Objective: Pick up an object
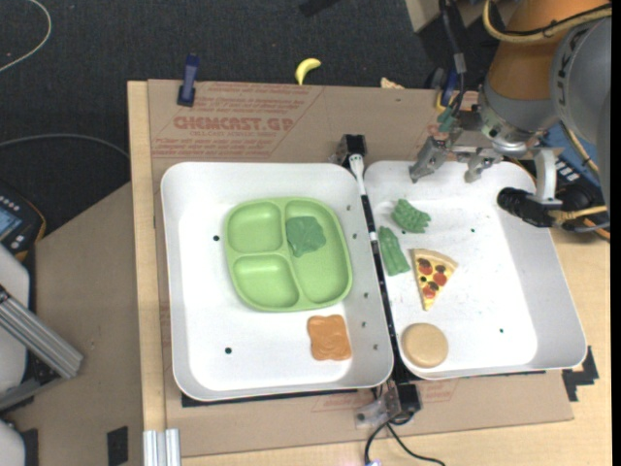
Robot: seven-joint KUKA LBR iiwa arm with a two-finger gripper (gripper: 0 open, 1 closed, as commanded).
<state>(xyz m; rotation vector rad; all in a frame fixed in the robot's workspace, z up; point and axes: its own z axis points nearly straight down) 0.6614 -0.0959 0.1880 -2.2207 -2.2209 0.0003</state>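
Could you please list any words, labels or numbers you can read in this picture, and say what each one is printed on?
"CHEMCAST G P": large red print on the cardboard sheet under the bins, near its far edge; the last letters are uncertain.
Smaller red line above it on the same cardboard: too blurred to read.
Nothing readable elsewhere.

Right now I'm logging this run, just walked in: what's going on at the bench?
The arm's end effector hovers open over the far edge of the right bin, holding nothing. Below it lie a green toy, a pizza slice and a cookie. The left bin holds a green tray.
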